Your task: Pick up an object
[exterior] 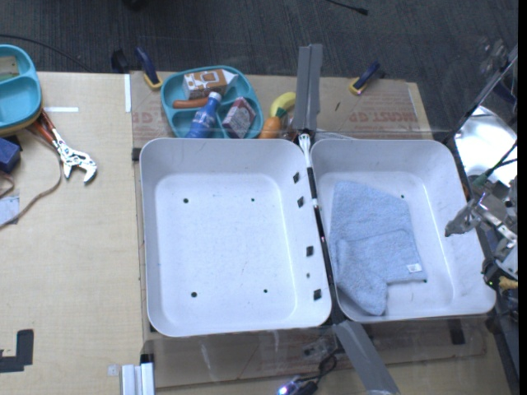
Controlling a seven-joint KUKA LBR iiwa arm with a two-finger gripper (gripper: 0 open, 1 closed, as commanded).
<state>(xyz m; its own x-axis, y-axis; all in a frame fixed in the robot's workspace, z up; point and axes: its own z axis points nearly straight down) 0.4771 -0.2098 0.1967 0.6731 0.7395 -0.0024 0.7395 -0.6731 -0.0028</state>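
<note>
A folded grey-blue towel [370,241] lies flat in the right white bin [387,145], running from the bin's middle to its front left corner, with a small white label on its right edge. The left white bin [222,220] shows only its bare floor. My gripper [463,219] sits at the right rim of the right bin as a small metal part amid cables, clear of the towel by a short gap. Nothing is seen held in it.
Behind the bins stands a blue tray [174,97] with several small items, and a banana [282,104] lies beside it. A grey post [309,81] rises between the bins at the back. A wrench [74,161] and a blue bowl [16,97] lie on the wooden bench at left.
</note>
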